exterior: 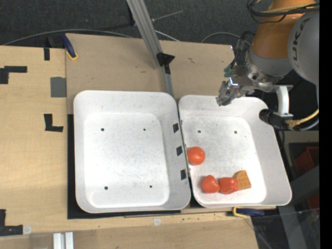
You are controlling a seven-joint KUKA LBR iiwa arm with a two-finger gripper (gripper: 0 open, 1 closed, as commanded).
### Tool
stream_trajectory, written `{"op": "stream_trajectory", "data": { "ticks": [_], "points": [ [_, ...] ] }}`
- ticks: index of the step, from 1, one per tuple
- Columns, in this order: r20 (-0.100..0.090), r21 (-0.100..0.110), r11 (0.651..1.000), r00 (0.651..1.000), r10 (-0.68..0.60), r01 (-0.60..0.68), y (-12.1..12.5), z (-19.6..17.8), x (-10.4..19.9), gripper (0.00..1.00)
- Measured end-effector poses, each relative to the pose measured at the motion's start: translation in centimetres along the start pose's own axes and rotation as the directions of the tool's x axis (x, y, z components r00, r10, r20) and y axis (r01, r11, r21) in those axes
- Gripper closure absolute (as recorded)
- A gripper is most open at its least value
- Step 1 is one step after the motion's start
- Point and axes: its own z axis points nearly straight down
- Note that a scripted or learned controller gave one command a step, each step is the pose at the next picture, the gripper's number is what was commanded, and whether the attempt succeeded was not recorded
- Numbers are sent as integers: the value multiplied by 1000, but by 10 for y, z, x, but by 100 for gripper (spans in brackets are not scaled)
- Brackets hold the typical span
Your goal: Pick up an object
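Waffle piece (242,179) beside two tomatoes (218,184)

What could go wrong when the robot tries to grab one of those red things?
The two red pieces and the tan waffle piece touch near the bin wall, so the gripper may pinch two or bump the wall. The round orange ball lies alone and could roll away.

The hand (226,98) is seen over the far rim of the right bin (259,191), nothing visibly between its fingers. Well below it, an orange ball (196,155) is found; further toward the near wall, two red pieces (218,184) and a tan waffle-like piece (242,180) are clustered, touching.
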Motion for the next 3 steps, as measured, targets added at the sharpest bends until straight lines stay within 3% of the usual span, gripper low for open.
{"op": "stream_trajectory", "data": {
  "ticks": [3],
  "points": [
    [1, 1, 1000, 1000, 0, 0, 32, 35, 157, 100]
  ]
}}
